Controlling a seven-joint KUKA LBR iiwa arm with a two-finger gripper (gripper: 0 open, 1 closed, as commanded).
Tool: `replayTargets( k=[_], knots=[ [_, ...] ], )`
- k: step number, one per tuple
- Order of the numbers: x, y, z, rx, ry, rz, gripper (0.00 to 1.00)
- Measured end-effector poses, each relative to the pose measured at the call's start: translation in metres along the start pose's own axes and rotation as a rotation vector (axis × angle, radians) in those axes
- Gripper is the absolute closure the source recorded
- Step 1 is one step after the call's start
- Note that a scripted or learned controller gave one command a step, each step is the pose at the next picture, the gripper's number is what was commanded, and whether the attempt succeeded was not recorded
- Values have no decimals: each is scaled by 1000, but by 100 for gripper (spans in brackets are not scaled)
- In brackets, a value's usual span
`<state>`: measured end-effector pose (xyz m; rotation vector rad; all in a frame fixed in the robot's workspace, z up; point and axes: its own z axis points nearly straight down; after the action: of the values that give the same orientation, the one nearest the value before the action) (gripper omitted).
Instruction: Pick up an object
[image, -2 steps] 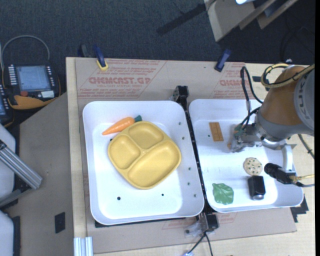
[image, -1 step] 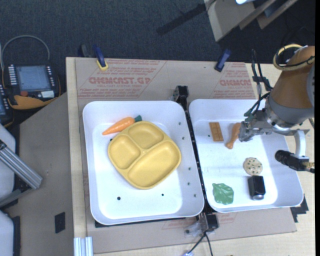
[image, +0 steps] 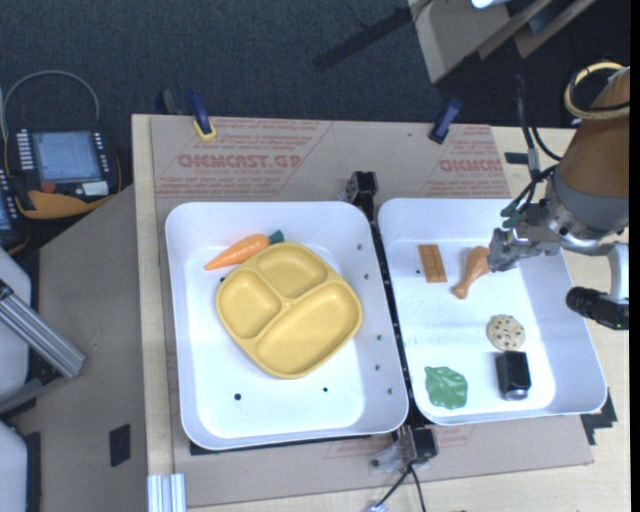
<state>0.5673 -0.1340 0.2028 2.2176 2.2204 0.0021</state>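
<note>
I see the gripper, finger state impossible to tell, at the upper end of the drumstick, whose long axis slants down-left from it in the right bin.

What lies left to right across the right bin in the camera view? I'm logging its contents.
Wafer-like brown bar → green leafy piece → toy drumstick → cookie → black block.
</note>
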Motion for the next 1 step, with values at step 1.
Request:
replayTargets(
  k=[1],
  knots=[
    [0, 1, -32, -2, 0, 0, 100]
  ],
)
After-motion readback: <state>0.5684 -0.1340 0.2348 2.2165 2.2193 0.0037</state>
